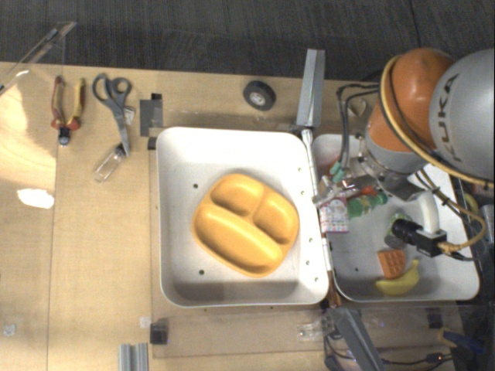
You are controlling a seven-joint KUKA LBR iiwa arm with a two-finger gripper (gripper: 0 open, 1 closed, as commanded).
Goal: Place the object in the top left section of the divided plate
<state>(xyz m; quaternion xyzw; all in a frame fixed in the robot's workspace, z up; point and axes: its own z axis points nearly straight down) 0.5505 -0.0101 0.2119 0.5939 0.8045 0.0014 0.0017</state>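
camera view, from above at a slant. yellow divided plate (pixel 246 224), three sections, lies at the middle of the left bin (pixel 179 154), turned askew to the bin's walls. the arm (pixel 441 107) reaches over the right bin (pixel 458 286); its gripper (pixel 338 188) hangs at that bin's left wall, close to the rim shared with the left bin, just right of the plate. whether the gripper is wide or narrow cannot be told, and nothing can be made out in its grasp. a small printed packet (pixel 334 217) lies just below the gripper, and a green item (pixel 370 201) just to its right; contact with either cannot be judged. farther off, near the lower wall of the right bin, a banana (pixel 398 282) lies touching an orange ridged piece (pixel 391 262). on the bench left of the bins: scissors (pixel 116 110), pliers (pixel 66 107); a tape roll (pixel 259 95) above the left bin.
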